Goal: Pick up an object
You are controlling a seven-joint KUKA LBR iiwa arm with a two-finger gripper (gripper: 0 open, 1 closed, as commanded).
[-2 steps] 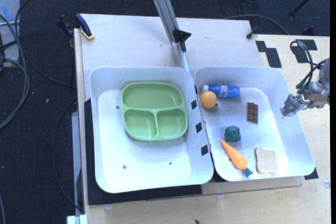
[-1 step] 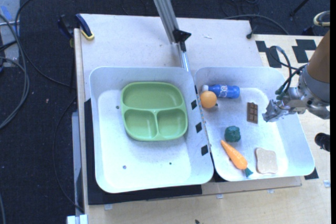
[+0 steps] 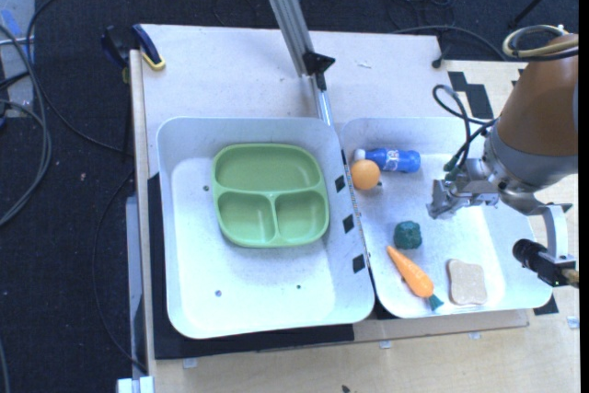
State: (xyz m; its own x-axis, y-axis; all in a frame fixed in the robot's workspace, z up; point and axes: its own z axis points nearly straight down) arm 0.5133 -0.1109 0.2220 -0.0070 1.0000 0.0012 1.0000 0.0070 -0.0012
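I've got the claw point(image 3: 444, 198) hovering in the right white bin point(image 3: 515, 297), nothing visibly in it; how far it's opened, I can't tell. Approach step, I reckon: the small dark-green lumpy object point(image 3: 408, 235), just beside it, needs a descent.

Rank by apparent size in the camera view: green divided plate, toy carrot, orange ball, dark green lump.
1. Green divided plate
2. Orange toy carrot
3. Round orange ball and dark green lump: look about alike, too close to rank.

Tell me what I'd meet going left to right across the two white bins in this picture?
Green divided plate → orange ball → blue bottle → dark green lump → tan slice → the robot's arm.
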